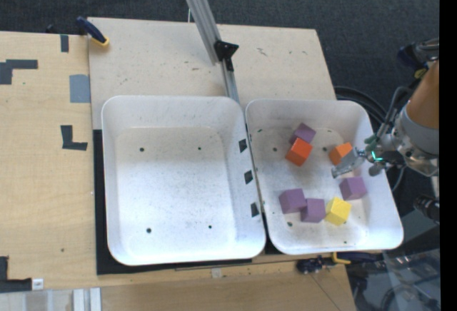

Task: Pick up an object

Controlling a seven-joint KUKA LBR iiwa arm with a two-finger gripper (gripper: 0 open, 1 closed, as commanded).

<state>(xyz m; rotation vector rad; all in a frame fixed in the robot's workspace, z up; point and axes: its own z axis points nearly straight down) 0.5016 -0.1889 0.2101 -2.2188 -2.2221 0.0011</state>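
Note:
The right bin (357, 113) holds several small blocks. A purple block (303, 133) and an orange block (300, 151) sit near its middle. A second orange block (340, 153) lies further right. Three more purple blocks (353, 187) (291, 200) (313, 210) and a yellow block (338, 211) lie toward the front. My gripper (358, 167) hangs low over the right side of this bin, between the second orange block and the purple block in front of it. Its fingers (343, 166) stand open with nothing between them.
The left bin (114, 160) sits beside the right one on the wooden bench. A grey metal bar (200, 3) slants down from the top to the bins' shared edge. The arm's cables (400, 106) run along the right bin's outer wall.

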